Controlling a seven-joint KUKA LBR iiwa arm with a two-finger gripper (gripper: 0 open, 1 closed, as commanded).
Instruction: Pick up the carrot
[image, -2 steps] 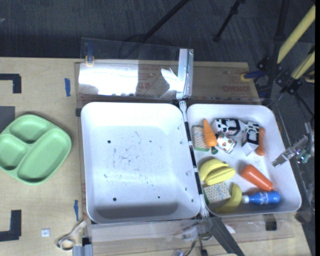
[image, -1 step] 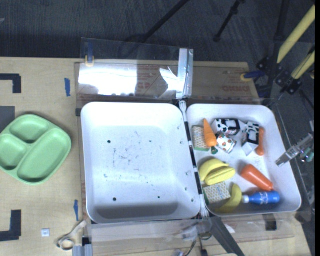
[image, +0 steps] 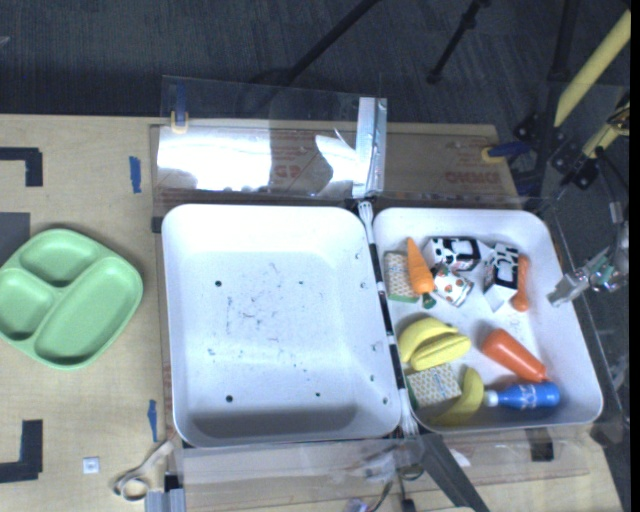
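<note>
Well apart from the gripper (image: 590, 277) at the right bin's (image: 560, 245) edge, the carrot (image: 514, 355) lies inside; finger state unclear.

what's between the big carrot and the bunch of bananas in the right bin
Bare white bin floor: in the camera view, a narrow strip of the right bin separates the big carrot from the bananas.
</note>
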